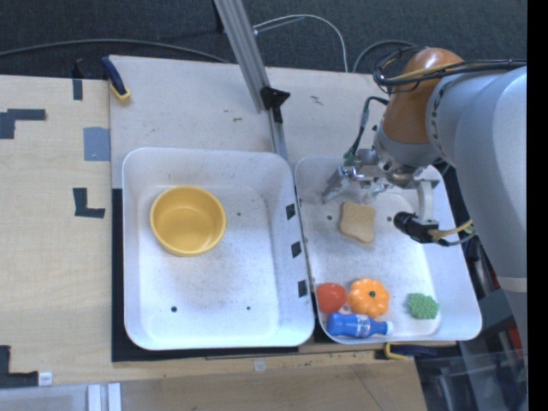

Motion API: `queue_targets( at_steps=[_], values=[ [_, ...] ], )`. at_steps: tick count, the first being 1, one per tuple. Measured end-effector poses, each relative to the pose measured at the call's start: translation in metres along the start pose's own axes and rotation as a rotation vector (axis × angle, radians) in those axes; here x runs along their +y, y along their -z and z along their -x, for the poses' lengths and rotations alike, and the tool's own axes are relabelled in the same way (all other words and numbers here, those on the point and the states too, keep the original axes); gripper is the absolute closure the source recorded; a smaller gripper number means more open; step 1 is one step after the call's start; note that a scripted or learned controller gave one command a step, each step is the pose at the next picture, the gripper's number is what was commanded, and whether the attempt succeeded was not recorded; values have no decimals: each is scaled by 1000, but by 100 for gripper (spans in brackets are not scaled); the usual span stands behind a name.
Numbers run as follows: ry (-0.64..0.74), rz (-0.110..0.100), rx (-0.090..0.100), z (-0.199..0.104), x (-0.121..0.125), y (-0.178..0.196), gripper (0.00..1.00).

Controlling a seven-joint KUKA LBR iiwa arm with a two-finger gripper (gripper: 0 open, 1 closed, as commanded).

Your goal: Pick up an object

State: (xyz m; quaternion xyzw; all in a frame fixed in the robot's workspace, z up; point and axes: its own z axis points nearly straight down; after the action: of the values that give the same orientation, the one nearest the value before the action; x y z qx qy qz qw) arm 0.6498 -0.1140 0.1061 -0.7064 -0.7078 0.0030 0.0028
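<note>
Bread slice (pixel 357 222) in right bin (pixel 445 302) — just below end effector (pixel 355 182), untouched, finger state — cannot tell

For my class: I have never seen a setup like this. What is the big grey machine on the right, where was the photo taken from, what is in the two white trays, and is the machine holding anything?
The grey machine with the orange band is a robot arm. At its tip sits a gripper, a two-fingered claw for picking things up. One camera, fixed above the bench, looks down at a slant.

The left white bin holds a yellow bowl. The right white bin holds toy foods: a tan slice of bread just below the gripper, and along the near edge a red tomato-like piece, an orange pumpkin, a blue bottle lying down, and a green leafy piece.

The gripper hovers over the bread, and nothing can be seen between its fingers.
</note>
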Motion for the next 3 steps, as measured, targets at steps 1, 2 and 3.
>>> queue_targets(
  at_steps=[1, 2, 3],
  values=[
    [2, 6, 0, -1, 2, 14, 100],
    [1, 12, 0, -6, 12, 66, 100],
    [0, 13, 0, -8, 21, 114, 100]
  ],
)
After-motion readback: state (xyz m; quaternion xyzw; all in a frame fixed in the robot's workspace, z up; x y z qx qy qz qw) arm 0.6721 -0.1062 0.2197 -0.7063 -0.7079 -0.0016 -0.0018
